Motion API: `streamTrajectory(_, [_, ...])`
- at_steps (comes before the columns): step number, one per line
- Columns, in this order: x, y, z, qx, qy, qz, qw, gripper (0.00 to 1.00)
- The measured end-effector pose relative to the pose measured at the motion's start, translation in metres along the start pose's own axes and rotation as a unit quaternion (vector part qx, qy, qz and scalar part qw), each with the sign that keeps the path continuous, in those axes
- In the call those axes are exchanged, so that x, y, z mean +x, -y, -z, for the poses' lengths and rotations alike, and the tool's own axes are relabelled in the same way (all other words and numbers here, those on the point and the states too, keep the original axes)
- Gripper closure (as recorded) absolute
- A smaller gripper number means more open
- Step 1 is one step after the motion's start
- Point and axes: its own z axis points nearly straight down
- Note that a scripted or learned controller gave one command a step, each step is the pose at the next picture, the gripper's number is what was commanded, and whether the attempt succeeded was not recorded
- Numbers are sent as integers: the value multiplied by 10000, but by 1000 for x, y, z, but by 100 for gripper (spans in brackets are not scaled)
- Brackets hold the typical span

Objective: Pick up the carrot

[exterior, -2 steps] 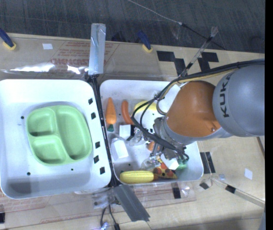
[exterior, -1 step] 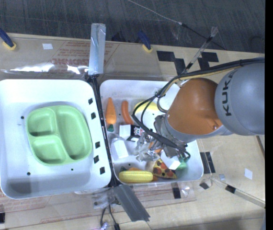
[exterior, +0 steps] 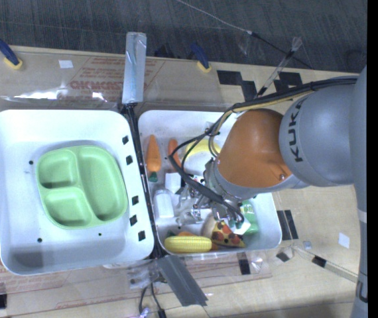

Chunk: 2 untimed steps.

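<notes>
- One word reads clearly: "KUKA" on the grey arm [exterior: 321,138].
- Carrot [exterior: 153,155] lies along the right bin's [exterior: 268,227] left wall, apart from the gripper [exterior: 195,207].

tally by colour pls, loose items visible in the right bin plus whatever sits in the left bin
Orange: 1, tapered orange carrot with green top
Yellow: 1, yellow corn cob
Green: 1, light green three-compartment plastic plate in the left bin
Multicoloured: 1, pizza-slice toy
Total: 4. The arm hides part of the right bin.
</notes>
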Motion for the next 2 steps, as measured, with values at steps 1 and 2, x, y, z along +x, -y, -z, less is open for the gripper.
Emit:
streamTrajectory(1, [-31, 45, -17, -1, -10, -220, 9998, 100])
streamTrajectory(2, [-32, 44, -17, -5, -9, -212, 9998, 0])
